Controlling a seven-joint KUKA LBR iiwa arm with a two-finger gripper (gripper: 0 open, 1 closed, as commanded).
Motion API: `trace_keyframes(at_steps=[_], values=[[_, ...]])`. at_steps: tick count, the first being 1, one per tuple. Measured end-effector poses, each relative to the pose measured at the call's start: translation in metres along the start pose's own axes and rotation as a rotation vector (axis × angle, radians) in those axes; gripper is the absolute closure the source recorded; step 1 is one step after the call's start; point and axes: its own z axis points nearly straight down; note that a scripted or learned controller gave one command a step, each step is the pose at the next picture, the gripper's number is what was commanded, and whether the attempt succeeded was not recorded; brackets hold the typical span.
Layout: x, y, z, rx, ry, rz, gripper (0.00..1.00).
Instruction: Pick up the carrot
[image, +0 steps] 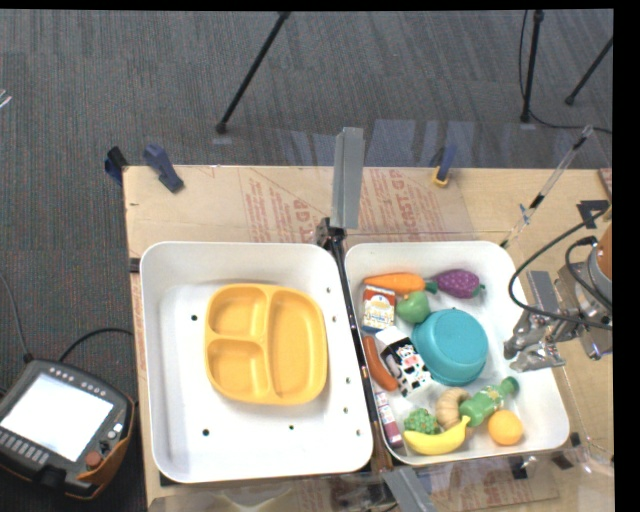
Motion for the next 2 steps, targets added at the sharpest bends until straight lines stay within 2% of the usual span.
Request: trace_keyframes(at_steps=[1,2], values=[[0.001,0.003,0.005,-0.007,0.009,-0.004,0.00],[0.008,0.051,0.073,-0.011,0.014,-0.034,0.00]])
